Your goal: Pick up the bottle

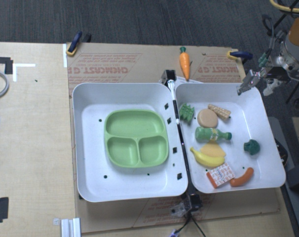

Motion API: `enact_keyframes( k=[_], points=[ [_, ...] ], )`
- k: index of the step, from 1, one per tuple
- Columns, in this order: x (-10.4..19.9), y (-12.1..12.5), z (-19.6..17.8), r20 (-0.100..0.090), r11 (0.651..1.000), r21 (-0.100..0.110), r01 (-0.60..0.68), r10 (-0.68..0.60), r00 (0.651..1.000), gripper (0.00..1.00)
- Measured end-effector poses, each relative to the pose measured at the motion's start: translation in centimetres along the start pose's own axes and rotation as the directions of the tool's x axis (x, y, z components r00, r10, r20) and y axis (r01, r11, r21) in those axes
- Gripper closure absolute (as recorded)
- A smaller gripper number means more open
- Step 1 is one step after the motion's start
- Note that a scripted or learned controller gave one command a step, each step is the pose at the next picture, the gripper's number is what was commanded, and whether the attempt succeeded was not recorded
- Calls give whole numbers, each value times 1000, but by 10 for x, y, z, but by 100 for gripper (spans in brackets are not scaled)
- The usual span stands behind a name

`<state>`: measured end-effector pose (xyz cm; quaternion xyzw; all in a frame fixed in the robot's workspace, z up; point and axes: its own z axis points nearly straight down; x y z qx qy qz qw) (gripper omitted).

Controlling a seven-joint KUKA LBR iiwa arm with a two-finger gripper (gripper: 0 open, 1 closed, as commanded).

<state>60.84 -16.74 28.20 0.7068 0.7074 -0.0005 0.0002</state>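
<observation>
The gripper (258, 83) hangs at the far right corner of the right bin (268, 127), above its rim; whether it is released or clenched cannot be told at this size, and nothing is seen in it. The green bottle (213, 135) lies on its side near the middle of that bin, well apart from the gripper, just above a banana (208, 155) and below a round tan cookie (207, 118). Around them lie a wafer (219, 112), a leafy green piece (187, 113), a broccoli floret (251, 146), a sausage (242, 177) and a red-patterned packet (220, 175). The left bin (85, 147) holds a green divided plate (136, 138). Both bins sit on brown cardboard (110, 63), where a toy carrot (184, 61) lies, on a pale wooden bench (31, 142). Beyond is dark carpet (115, 9).
</observation>
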Motion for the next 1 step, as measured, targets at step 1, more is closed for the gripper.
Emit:
enact_keyframes(
  k=[1],
  points=[
    [0,0,-10,2,1000,-1,2,-2,1000,100]
  ],
)
